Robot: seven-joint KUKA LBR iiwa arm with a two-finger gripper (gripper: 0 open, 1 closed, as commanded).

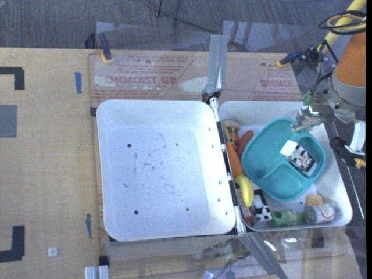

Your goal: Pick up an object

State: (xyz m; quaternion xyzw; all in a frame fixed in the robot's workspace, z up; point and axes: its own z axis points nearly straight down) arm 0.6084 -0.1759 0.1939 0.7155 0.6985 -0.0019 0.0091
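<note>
Hand point(306, 118) at far rim of teal dish point(283, 166), open or closed impossible to tell, likely to slip off that thin edge and tip the dish.

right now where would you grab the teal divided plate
Probably the teal divided plate by its raised rim on the right, from above: it sits tilted on other toys, so the thin edge is exposed there, beside the gripper.

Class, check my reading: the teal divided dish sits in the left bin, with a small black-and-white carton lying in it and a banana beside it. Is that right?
One slip: the teal divided dish sits in the right bin, not the left, as the camera view shows. The black-and-white carton does lie in it, with the banana beside it.
</note>
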